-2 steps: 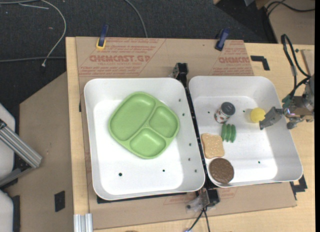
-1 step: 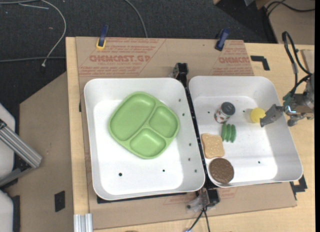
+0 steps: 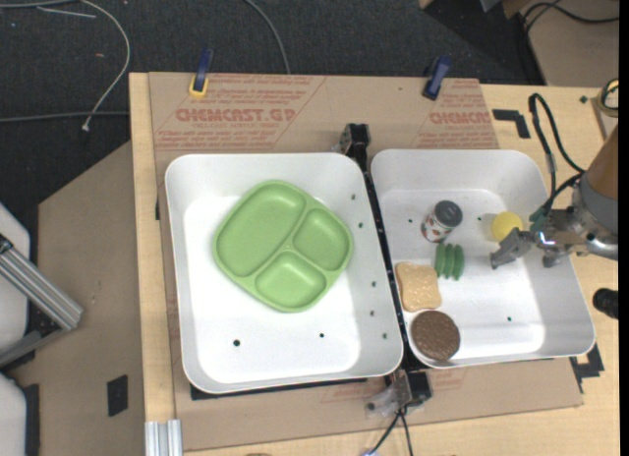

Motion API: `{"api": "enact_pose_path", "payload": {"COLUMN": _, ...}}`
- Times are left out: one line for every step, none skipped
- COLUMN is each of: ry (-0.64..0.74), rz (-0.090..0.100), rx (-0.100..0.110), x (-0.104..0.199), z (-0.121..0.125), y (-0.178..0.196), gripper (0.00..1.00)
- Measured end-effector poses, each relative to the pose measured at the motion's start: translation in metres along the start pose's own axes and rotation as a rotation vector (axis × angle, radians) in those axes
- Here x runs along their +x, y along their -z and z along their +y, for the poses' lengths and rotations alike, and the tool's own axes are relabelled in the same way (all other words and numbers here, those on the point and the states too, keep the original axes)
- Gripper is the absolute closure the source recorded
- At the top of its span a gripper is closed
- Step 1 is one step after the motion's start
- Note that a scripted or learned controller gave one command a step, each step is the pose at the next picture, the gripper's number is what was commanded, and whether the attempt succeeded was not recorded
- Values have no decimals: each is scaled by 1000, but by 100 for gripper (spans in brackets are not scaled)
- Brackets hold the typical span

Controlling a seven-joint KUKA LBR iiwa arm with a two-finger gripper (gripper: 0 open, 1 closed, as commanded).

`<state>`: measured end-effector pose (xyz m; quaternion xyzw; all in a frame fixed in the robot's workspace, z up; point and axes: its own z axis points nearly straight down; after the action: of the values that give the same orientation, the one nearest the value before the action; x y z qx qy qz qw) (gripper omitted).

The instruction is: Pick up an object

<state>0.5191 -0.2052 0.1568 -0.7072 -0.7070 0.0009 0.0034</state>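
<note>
Gripper [image 3: 511,244] w/ fingers apart, empty, just beside yellow ball [image 3: 507,224] in right bin [image 3: 550,331]; ball could roll off if nudged.

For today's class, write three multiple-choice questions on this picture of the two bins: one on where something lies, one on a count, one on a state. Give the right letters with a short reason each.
1. Where does the green divided plate lie?
A. in the left bin
B. in the right bin
C. on the floor

2. How many compartments does the green divided plate have?
A. two
B. three
C. five

3. How does the hand stand to the yellow object?
A. it holds it high over the left bin
B. it is low in the right bin, close beside it
C. it is parked outside both bins

Answers: 1 A, the plate rests on the floor of the left bin. 2 B, one long section and two smaller ones show. 3 B, the hand sits over the right bin, just below the yellow object.
</note>
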Motion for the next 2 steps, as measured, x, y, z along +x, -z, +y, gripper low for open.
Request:
{"api": "enact_pose_path", "payload": {"ry": 1, "rz": 0, "rx": -1, "x": 8, "z": -2, "y": -45, "gripper": 0}}
{"api": "enact_pose_path", "payload": {"ry": 0, "rz": 0, "rx": -2, "x": 8, "z": -2, "y": -73, "gripper": 0}}
